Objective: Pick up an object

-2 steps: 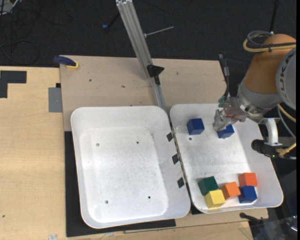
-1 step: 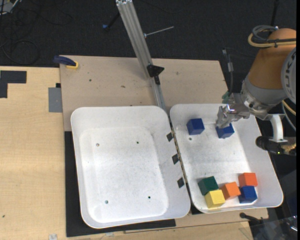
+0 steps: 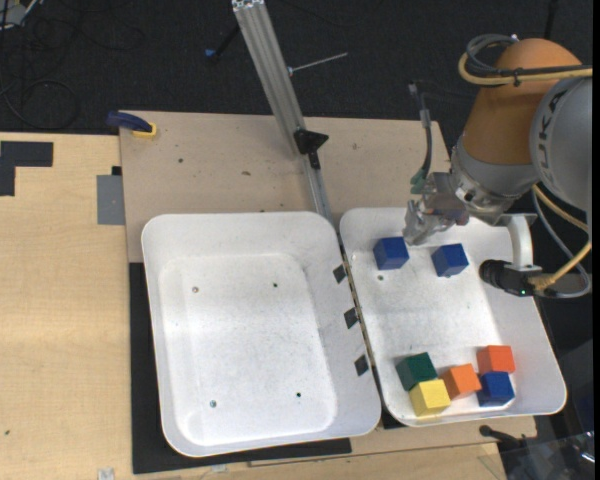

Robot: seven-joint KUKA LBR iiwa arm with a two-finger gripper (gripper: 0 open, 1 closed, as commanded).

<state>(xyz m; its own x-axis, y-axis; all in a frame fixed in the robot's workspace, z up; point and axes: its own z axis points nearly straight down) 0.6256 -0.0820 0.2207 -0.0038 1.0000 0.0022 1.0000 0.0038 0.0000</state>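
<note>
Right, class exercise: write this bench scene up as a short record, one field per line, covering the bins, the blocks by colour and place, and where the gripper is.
bins: two white bins side by side, left bin, right bin
blocks at far end of right bin: two blue cubes, one and one
blocks at near end of right bin: green, yellow, orange, red, blue, clustered
gripper: above the far end of the right bin, between the two blue cubes
grasp: no block seen between its fingers

Seven blocks (image 3: 391, 253) in right bin (image 3: 540, 393)
</note>
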